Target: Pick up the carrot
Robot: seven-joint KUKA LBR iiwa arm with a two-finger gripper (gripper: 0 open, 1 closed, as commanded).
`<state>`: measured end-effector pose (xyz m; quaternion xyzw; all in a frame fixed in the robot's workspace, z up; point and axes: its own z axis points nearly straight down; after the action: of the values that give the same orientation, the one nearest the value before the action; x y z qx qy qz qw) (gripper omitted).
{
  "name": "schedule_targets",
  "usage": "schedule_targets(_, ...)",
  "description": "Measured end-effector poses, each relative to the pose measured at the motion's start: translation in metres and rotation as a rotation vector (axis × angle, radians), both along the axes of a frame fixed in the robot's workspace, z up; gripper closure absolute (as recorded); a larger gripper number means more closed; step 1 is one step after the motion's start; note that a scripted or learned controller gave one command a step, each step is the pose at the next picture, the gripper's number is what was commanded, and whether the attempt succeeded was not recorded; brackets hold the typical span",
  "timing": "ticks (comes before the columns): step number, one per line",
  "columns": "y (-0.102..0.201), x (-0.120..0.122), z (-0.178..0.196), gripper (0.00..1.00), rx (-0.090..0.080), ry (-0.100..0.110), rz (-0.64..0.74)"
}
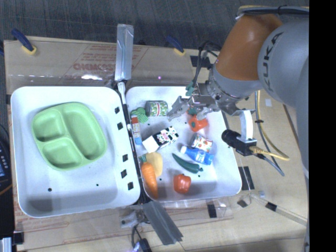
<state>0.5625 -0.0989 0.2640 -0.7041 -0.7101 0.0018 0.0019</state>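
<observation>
The carrot (149, 178) is orange and lies along the left wall of the right bin (227, 164), near its front corner, just below a pale yellow item (154, 160). My gripper (191, 108) hangs over the back of the same bin, well away from the carrot and up to its right. It looks open, with nothing between its fingers. Right under it sits an orange-red fruit with a green top (198, 123).
The right bin also holds a green can (156, 108), a black-and-white block (167, 136), a blue-and-white bottle (198, 155), a dark green vegetable (186, 164) and a red fruit (181, 183). The left bin (21, 156) holds a green divided plate (68, 134).
</observation>
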Motion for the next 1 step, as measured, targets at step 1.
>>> schedule_targets(1, -0.0307, 0.034, -0.0033, 0.0, -0.001, -0.005, 0.214)
